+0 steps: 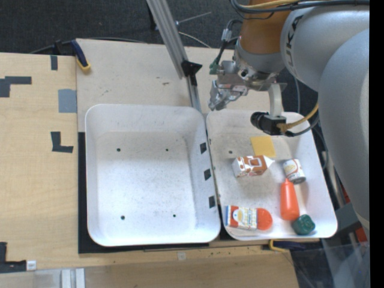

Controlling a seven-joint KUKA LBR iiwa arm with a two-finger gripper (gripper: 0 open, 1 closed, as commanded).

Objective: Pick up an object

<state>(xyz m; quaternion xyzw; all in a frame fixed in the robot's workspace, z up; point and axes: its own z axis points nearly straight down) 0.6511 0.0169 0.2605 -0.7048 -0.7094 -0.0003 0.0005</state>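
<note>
camera view, metal end effector (219,98), speckled white bin (144,167)

The light was even and bright, with soft shadows. My left bin (144,173) glared near white. My arm (336,47) blurred at the upper right; the rest was fairly sharp.

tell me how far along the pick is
Nothing looks picked yet. The pincer hangs over the far edge of the right bin, above the bins' divide, with nothing seen in it. All items lie in that bin: carton, yellow slice, can, orange bottle, pouch, green lump. Descent, grasp and lift remain.
</note>
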